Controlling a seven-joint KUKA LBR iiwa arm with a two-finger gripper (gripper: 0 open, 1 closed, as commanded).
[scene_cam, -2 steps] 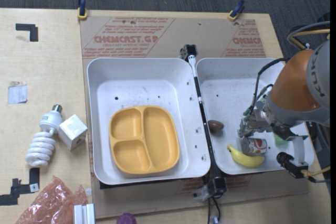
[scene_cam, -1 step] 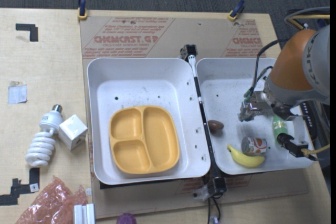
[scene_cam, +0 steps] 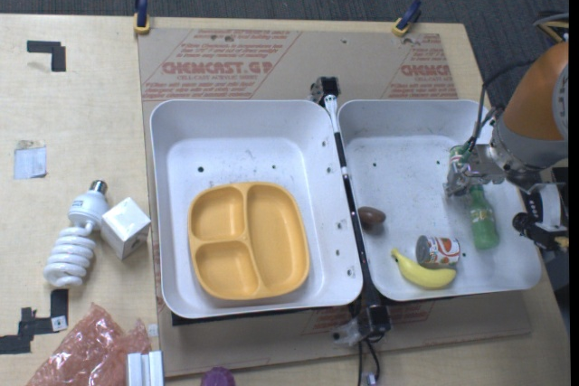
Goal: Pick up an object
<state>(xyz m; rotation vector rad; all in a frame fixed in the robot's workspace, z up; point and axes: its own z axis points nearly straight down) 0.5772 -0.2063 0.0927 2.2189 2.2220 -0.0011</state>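
Observation:
The right bin (scene_cam: 407,149) holds a green bottle (scene_cam: 485,226) lying near its right wall, a yellow banana (scene_cam: 425,273) at the front, a small red and white can (scene_cam: 438,249) just behind the banana, and a brown rounded object (scene_cam: 372,217) near the left wall. My gripper (scene_cam: 463,179) hangs low over the right side of this bin, just above the bottle's cap end. The wrist hides whether it touches the bottle.
The left bin (scene_cam: 181,140) carries a yellow divided plate (scene_cam: 249,240). On the bench to the left of the bins lie a spiral light bulb (scene_cam: 74,235), a white cube (scene_cam: 126,226) and a red mesh bag (scene_cam: 86,348). The arm's orange band (scene_cam: 543,95) rises at the right edge.

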